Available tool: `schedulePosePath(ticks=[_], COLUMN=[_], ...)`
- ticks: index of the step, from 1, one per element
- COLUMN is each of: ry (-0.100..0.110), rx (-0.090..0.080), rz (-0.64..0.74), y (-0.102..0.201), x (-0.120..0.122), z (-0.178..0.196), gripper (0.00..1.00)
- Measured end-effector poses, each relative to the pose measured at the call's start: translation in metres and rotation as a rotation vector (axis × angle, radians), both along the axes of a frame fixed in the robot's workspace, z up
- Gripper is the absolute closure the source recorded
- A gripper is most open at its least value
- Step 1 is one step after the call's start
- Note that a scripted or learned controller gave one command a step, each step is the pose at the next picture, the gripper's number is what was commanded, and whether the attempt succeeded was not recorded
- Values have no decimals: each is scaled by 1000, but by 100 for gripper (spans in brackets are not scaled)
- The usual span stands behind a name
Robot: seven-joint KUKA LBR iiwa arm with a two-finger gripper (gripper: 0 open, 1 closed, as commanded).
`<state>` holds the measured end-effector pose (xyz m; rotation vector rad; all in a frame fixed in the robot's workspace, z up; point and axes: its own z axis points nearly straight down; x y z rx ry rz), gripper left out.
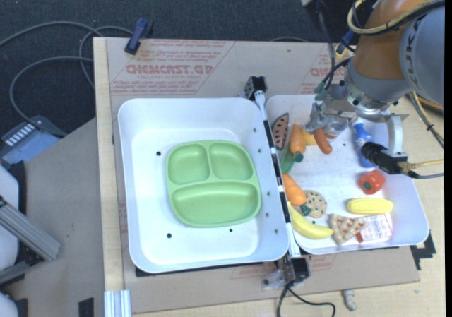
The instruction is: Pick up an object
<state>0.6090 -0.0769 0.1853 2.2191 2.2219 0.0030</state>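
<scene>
Left bin (pixel 134 167): one green divided plate (pixel 212 183), lying flat at centre.

Right bin (pixel 417 220): a watermelon slice (pixel 280 130), an orange pepper (pixel 297 139), a sausage (pixel 323 142), a carrot (pixel 293 190), a cookie (pixel 313 203), a banana (pixel 311 226), a pizza slice (pixel 346 226), a corn cob (pixel 369 205), a tomato (pixel 371 181) and a blue bottle (pixel 365 145).

My gripper (pixel 326 123) hangs low over the sausage, at the bin's far left part. Finger state: I cannot tell. The sausage's long axis runs diagonally, from far-left to near-right.
</scene>
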Motion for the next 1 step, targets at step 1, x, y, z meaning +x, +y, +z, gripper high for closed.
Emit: schedulePosePath(ticks=[1], ry=[4], rx=[1], rz=[0], y=[41], x=[-65], z=[53], gripper=[100])
